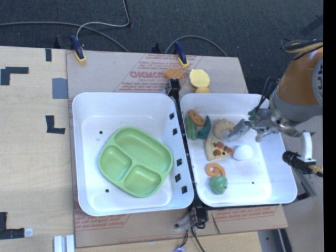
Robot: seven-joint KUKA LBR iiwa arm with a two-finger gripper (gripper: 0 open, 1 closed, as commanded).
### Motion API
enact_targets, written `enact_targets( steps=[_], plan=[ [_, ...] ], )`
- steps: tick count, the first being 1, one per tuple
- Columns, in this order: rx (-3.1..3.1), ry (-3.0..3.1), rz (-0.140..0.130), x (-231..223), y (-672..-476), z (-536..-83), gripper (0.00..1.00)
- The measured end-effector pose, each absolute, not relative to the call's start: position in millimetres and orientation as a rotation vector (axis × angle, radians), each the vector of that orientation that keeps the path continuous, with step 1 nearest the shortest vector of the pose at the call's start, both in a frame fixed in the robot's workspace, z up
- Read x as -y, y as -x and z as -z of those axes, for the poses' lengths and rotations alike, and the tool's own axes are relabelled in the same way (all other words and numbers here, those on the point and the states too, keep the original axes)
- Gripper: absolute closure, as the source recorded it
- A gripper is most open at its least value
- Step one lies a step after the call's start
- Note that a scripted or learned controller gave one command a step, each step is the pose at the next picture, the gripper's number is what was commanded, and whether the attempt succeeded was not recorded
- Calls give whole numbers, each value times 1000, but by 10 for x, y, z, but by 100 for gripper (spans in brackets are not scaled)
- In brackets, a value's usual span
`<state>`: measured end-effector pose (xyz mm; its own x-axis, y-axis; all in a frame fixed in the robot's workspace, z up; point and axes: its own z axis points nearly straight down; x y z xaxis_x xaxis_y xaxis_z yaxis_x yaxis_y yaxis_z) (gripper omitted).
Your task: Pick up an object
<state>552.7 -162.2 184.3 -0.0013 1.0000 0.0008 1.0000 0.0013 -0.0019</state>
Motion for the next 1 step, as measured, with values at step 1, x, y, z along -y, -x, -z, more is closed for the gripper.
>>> enact_targets(
  steps=[1],
  plan=[
    [2227, 2225, 4, 1146, -5477, -882, 0]
  ],
)
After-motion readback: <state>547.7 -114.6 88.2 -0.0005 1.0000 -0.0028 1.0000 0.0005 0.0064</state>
